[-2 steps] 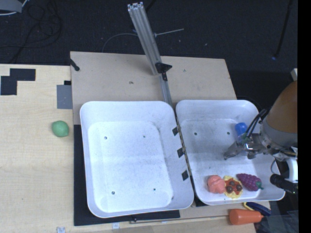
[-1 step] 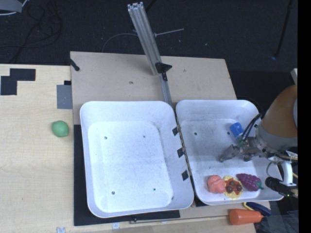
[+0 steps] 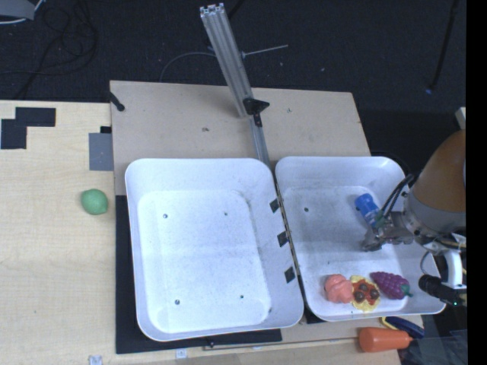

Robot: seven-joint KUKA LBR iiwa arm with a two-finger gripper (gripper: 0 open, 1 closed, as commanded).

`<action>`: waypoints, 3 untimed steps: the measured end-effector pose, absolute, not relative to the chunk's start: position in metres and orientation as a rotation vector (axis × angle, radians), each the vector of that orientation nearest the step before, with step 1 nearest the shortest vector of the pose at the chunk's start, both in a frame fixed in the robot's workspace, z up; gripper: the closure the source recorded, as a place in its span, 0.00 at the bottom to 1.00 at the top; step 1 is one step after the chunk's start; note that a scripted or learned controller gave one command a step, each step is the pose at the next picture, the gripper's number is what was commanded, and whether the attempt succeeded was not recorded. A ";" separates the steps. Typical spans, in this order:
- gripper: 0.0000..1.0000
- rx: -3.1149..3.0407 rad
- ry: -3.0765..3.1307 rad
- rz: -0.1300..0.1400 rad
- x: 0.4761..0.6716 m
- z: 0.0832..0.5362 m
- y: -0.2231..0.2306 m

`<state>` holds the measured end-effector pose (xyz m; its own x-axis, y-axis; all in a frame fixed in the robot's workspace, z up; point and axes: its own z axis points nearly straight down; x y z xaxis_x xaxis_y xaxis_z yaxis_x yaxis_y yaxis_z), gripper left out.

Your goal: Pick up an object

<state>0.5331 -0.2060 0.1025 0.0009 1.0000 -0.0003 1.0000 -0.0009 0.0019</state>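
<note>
Lying nearest the camera, just outside the front rim of the right bin [image 3: 335,166], an orange carrot-shaped toy [image 3: 383,339] is resting on the bench edge, with a small blue-and-yellow item [image 3: 403,325] just beside it. Inside that bin, along its front wall, three toy foods are sitting in a row: a pinkish-orange rounded piece [image 3: 338,288], a yellow piece with dark spots [image 3: 365,293] touching it, and a bumpy purple grape cluster [image 3: 389,284] just to the right.

The arm [image 3: 445,185] is reaching in from the right, its orange band showing above a grey wrist, and the gripper [image 3: 374,239] is hanging low over the right bin's floor, tilted toward the bin's middle. Whether it is closed or released cannot be made out; nothing is visibly held. A blue cylinder-like object [image 3: 366,204] is lying just beyond the gripper, close to it but whether touching is unclear.

The left bin [image 3: 152,177] is sitting alongside, both shallow, white, speckled, with rounded corners, joined by black clips [image 3: 283,239]. They are resting on a tan board [image 3: 304,124] over a pale wooden table [image 3: 46,265], where a green ball [image 3: 94,201] is lying well apart to the left. Farther back, a ribbed metal rail [image 3: 228,55] is slanting over dark carpet [image 3: 342,36] strewn with cables.
</note>
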 end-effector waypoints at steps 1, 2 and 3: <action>1.00 2.220 2.219 0.002 0.531 0.144 -0.207; 1.00 2.219 2.217 0.003 0.534 0.203 -0.216; 1.00 2.219 2.219 0.003 0.535 0.253 -0.217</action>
<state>0.5348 -0.2166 0.2525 0.0002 1.0000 -0.0012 1.0000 -0.0002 0.0040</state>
